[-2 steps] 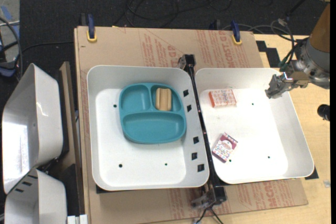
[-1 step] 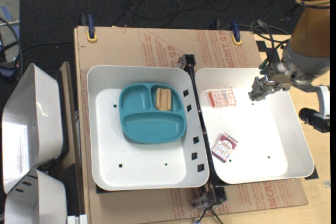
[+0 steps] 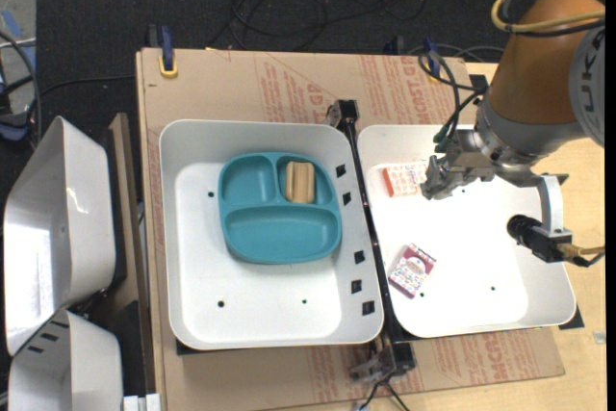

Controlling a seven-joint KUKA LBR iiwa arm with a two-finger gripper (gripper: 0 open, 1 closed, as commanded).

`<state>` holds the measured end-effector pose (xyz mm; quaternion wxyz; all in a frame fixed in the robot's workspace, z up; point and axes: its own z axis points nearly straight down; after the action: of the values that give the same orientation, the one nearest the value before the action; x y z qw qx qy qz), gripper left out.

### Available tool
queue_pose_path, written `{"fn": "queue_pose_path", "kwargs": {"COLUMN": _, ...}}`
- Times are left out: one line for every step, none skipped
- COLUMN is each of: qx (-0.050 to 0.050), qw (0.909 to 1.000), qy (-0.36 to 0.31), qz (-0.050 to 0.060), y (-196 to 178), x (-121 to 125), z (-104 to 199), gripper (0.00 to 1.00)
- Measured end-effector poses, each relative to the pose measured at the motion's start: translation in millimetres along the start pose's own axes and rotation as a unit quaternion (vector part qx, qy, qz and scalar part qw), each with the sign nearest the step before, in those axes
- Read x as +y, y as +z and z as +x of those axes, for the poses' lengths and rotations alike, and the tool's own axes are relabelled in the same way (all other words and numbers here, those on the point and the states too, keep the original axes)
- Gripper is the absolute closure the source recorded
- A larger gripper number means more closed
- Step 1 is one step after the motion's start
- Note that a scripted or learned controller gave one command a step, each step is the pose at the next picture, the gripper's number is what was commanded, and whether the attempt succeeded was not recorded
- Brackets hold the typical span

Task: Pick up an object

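Observation:
In the right bin [image 3: 481, 303] lie two small objects: an orange and white packet [image 3: 399, 180] near the bin's upper left, and a pink and white patterned packet [image 3: 412, 270] near its lower left. My gripper [image 3: 438, 184] hangs low just right of the orange packet, close to its edge. The left bin [image 3: 192, 236] holds a teal divided tray [image 3: 279, 209] with a tan wooden block [image 3: 300, 182] in its upper right compartment.
The grey arm with its orange band [image 3: 549, 43] comes in from the upper right over the right bin. A black fitting [image 3: 535, 239] hangs from the wrist above the bin's right side. White containers [image 3: 53, 236] stand off the bench at left.

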<state>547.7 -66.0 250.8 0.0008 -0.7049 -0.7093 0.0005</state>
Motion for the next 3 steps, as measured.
{"fn": "queue_pose_path", "kwargs": {"qx": 0.001, "qw": 1.0000, "qy": -0.001, "qz": 0.000, "y": 8.1, "x": -5.8, "z": 63.4, "gripper": 1.00}}
{"fn": "queue_pose_path", "kwargs": {"qx": 0.000, "qw": 1.0000, "qy": 0.000, "qz": 0.000, "y": 8.9, "x": -14.1, "z": 105.8, "gripper": 1.00}}
{"fn": "queue_pose_path", "kwargs": {"qx": 0.000, "qw": 1.0000, "qy": -0.001, "qz": 0.001, "y": 22.5, "x": -15.6, "z": 161.7, "gripper": 1.00}}
